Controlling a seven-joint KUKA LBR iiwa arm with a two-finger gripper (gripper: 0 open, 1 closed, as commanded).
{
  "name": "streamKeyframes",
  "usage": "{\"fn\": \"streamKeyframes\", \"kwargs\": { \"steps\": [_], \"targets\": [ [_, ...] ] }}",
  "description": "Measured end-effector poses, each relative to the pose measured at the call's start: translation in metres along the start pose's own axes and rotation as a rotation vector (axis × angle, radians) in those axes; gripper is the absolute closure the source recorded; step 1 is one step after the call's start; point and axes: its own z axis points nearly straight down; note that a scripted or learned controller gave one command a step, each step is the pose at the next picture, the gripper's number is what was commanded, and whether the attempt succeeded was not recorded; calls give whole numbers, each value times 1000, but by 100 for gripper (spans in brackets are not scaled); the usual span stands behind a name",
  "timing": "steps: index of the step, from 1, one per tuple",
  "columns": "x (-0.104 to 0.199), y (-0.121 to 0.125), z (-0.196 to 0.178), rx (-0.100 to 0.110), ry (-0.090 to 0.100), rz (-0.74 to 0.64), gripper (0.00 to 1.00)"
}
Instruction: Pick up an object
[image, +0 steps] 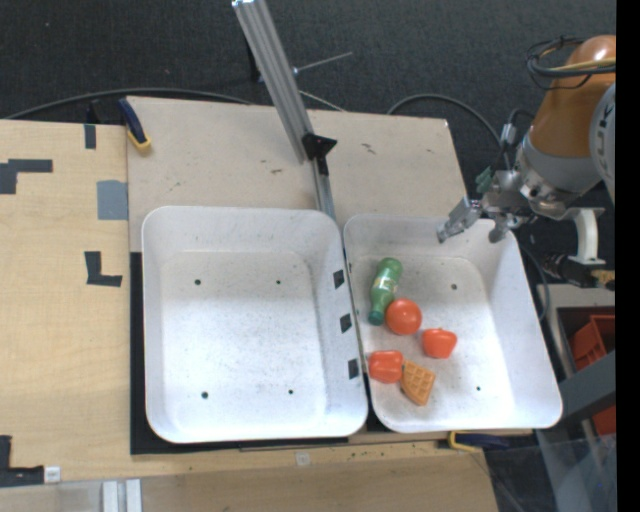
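The right bin (520, 330) holds a green bottle (383, 289) lying on its side, a round red-orange tomato (404, 317) just below it, a small red piece (439, 343), another red-orange piece (385, 366) and a tan waffle-like piece (417, 383). My gripper (470, 226) hangs over the bin's far right corner, up and to the right of all of them. Its two fingers are spread apart with nothing between them.
The left bin (160, 300) lies beside the right one. A slanted metal pole (285, 90) rises behind the bins. Cables run over the dark floor at the top. A blue and yellow tool (135, 125) lies on the bench at the far left.
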Motion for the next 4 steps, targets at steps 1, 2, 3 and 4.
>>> {"fn": "streamKeyframes", "kwargs": {
  "steps": [1, 2, 3, 4],
  "targets": [
    [5, -3, 64, 2, 1, -1, 0],
    [5, -1, 129, 2, 1, -1, 0],
    [5, 1, 114, -3, 0, -2, 100],
    [4, 2, 50, -11, -1, -1, 100]
  ]
}}
